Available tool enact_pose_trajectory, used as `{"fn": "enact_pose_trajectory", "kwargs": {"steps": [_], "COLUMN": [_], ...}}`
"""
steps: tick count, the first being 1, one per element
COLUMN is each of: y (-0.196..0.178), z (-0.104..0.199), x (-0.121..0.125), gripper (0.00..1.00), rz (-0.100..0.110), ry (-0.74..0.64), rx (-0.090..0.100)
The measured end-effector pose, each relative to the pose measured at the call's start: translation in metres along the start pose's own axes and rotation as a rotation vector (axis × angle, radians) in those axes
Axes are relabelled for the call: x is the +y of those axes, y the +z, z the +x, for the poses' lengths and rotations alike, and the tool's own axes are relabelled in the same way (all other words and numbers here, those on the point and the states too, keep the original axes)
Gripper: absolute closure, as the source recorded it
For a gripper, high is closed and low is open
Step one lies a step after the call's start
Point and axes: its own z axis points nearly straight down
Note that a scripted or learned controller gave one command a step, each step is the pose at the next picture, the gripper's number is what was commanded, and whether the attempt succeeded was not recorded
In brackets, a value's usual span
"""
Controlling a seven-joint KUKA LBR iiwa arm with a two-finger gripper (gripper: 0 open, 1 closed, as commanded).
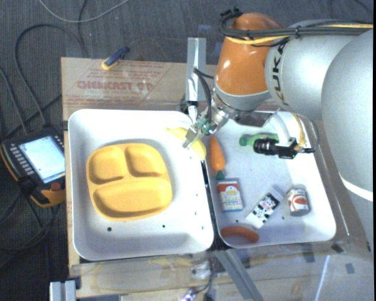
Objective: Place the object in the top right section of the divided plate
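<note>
- Tool (196, 132) hangs over the far end of the seam between the two bins; I cannot tell whether it is spread or pinching.
- Yellow object (199, 149) lies right under the tool, at the far right corner of the left bin (81, 231), well apart from the plate.
- Carrot (217, 155) lies just beside it in the right bin (316, 227).
- Yellow divided plate (128, 180) sits mid left bin.
- Small carton (230, 195), can (297, 200) and sausage (240, 234) lie nearer in the right bin.

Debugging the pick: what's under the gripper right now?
A pale yellow object lies under the gripper, at the right edge of the left white bin. The gripper covers part of it, so its full shape is hidden.
</note>
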Motion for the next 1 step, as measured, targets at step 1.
{"fn": "enact_pose_trajectory", "kwargs": {"steps": [1], "y": [0.0000], "z": [0.0000], "x": [0.0000], "gripper": [0.00], "rz": [0.000], "ry": [0.000], "rx": [0.000]}}
